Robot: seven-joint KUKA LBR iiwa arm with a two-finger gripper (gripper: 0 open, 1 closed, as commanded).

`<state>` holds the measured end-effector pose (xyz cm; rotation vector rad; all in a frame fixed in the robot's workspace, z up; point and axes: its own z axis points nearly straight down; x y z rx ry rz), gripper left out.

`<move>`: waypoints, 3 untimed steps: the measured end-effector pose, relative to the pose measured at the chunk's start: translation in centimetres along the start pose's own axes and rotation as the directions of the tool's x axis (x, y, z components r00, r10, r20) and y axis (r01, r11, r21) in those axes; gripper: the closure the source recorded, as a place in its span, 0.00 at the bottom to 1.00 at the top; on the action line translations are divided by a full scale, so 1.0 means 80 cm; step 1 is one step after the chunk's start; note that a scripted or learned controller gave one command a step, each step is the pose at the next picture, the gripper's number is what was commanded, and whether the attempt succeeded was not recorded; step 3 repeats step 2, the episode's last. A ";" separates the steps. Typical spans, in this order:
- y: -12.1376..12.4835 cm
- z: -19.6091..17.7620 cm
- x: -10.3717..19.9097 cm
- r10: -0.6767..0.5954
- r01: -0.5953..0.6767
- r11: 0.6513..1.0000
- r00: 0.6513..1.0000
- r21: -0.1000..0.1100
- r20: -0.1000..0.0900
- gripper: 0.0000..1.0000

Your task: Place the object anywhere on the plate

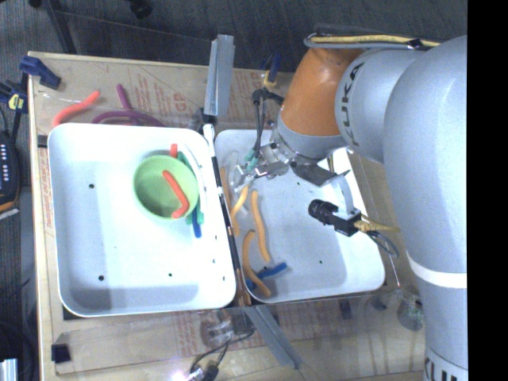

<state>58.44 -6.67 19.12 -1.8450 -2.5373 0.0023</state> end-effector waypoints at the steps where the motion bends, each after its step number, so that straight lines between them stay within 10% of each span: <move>1: 0.042 -0.001 0.066 -0.294 0.294 0.956 0.956 -0.004 0.005 1.00; 2: 0.042 -0.001 0.066 -0.294 0.294 0.956 0.956 -0.004 0.005 0.00; 3: 0.042 -0.001 0.066 -0.294 0.294 0.956 0.956 -0.004 0.005 0.00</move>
